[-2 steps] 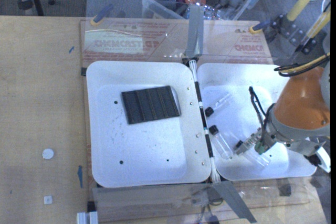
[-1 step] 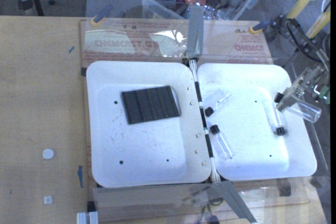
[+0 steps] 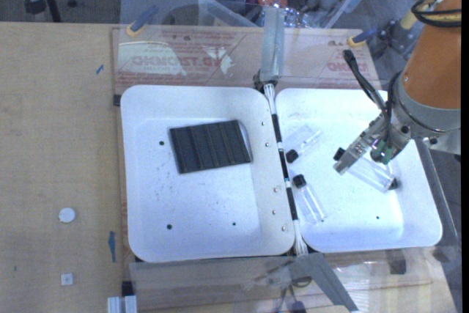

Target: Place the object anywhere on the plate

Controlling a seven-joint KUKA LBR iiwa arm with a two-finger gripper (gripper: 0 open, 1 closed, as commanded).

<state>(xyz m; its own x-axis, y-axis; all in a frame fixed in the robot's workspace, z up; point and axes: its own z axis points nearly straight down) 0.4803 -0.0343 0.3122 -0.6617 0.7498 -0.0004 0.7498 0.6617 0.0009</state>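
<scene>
dark plate unobstructed, central divider between bins

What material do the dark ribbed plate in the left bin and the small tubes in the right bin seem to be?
The dark ribbed plate looks like matte dark-grey plastic or rubber, with parallel grooves and no shine. The clear tubes seem to be transparent plastic or glass with black caps; the bin shows through them.

The clear acrylic sheet behind the two bins carries reddish printed lettering, seen mirrored or reversed through the plastic. The characters are too faint and blurred to read. No other text, label, brand, number or sign is legible.
</scene>
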